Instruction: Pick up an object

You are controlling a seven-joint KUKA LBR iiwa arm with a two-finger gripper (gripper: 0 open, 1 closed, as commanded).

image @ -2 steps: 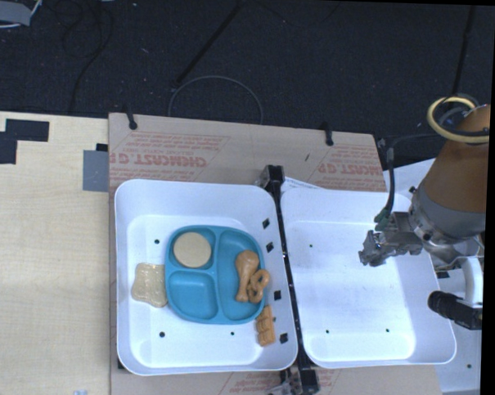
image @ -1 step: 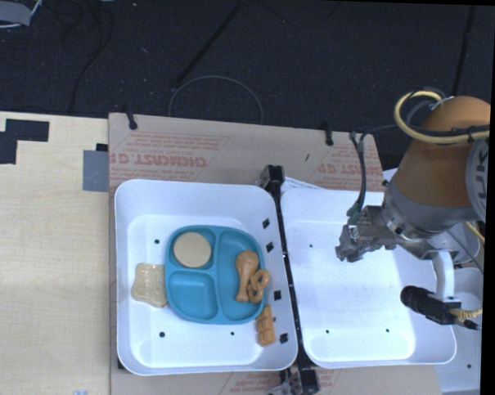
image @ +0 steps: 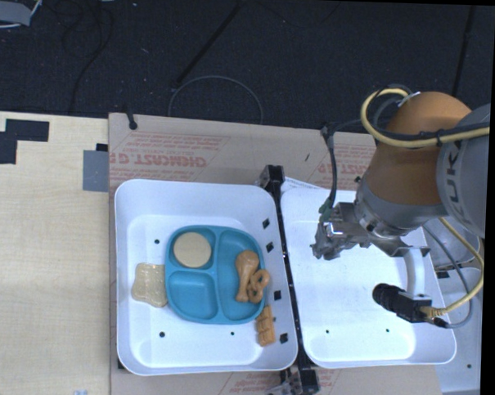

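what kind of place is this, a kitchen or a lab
Most likely a robotics lab bench, not a kitchen: a grey arm reaches over two white bins, the food on the blue tray looks like toys, and cables trail behind.

Both white bins (image: 140,229) look like smooth, slightly glossy plastic; the blue divided tray (image: 202,301) has a matt plastic look. The bench (image: 40,249) is pale, matt wood-like board; the sheet under the bins (image: 225,155) looks like printed brown cardboard.
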